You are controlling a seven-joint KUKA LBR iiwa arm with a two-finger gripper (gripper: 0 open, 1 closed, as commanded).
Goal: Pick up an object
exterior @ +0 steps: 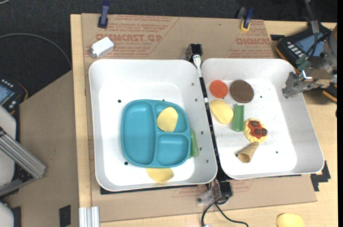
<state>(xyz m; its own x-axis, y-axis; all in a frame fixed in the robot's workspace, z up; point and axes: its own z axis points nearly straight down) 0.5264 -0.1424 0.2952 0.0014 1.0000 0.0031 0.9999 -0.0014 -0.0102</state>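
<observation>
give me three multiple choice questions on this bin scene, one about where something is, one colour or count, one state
1. Where is the blue divided tray?
A. in the left bin
B. in the right bin
C. on the floor

2. What colour is the round disc beside the orange disc?
A. white
B. brown
C. blue

3. How does the gripper stand to the toys in the right bin?
A. it holds the green stick
B. it presses on the cone
C. it is at the bin's right rim, apart from them

Answers:
1. A, the tray lies in the left bin with a yellow piece in its upper right compartment.
2. B, the disc is dark brown.
3. C, the green stick and cone lie untouched, well left of the gripper.
</observation>
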